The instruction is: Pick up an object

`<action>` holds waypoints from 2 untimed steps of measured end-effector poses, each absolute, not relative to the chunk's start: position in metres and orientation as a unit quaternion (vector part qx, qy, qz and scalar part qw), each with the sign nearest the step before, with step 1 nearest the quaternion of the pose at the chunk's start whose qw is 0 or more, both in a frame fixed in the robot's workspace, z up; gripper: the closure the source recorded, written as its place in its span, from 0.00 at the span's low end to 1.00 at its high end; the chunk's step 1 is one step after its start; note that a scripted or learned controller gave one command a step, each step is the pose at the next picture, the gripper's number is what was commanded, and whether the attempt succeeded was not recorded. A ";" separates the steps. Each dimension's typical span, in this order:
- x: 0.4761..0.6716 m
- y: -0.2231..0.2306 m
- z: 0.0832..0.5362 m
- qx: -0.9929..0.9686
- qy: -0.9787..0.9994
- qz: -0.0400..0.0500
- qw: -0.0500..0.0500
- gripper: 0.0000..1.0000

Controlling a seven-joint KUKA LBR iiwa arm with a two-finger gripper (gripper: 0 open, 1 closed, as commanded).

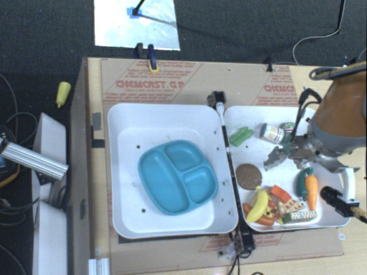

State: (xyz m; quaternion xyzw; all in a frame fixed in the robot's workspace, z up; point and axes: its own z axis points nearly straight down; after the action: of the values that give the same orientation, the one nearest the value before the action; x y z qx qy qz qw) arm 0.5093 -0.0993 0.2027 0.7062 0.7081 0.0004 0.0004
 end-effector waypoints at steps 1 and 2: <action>0.512 -0.151 0.134 0.707 0.707 0.000 0.000 0.00; 0.488 -0.188 0.090 0.705 0.709 0.003 -0.001 0.00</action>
State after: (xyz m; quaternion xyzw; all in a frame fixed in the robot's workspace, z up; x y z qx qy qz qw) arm 0.4885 -0.1881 0.0900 0.7050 0.7092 0.0030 -0.0013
